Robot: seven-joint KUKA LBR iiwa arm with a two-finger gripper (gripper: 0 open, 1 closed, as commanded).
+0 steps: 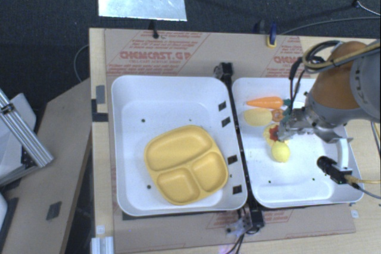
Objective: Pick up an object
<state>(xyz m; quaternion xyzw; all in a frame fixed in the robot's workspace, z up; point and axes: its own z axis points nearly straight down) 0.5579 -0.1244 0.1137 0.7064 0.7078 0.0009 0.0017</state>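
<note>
Gripper (282, 129) down in the right bin (297, 190), among small toy foods; opening impossible to tell. Just beside it: pale yellow lemon (280, 153), orange carrot (265, 102), cream potato-like piece (257, 118). In the left bin (128, 128), a yellow divided tray (186, 163), lying flat.

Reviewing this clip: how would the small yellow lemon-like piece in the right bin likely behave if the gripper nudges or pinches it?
The yellow lemon-like piece looks rounded, so a nudge would probably roll it across the right bin. Its smooth skin may slip out of a pinch that is off centre. It looks like toy food, so likely light and stiff. The gripper sits just above it, among other pieces.
</note>
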